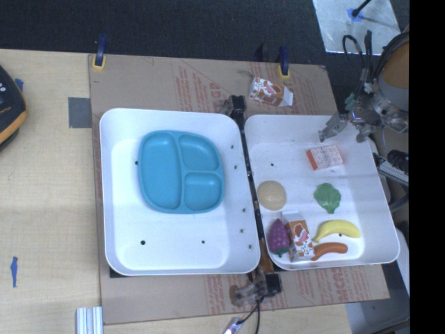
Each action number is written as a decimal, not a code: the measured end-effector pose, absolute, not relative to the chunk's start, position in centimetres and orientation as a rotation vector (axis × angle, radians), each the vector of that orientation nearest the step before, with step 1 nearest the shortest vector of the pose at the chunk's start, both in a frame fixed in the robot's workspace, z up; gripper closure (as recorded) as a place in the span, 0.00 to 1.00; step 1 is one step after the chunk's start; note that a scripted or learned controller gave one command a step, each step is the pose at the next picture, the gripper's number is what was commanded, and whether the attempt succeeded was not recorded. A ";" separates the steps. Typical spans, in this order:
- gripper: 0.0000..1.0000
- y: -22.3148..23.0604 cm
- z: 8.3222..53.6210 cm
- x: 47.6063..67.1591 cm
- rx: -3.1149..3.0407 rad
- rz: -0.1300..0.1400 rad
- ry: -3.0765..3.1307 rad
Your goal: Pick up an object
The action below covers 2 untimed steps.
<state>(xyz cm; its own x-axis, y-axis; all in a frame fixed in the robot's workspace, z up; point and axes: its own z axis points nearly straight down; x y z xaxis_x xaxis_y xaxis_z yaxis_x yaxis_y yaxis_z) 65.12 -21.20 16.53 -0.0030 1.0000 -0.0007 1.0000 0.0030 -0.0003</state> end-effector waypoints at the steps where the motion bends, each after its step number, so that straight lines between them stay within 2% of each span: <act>1: 0.00 -18.9 11.8 63.5 2.217 -0.006 2.229; 2: 0.00 -19.9 9.5 65.7 2.213 -0.001 2.227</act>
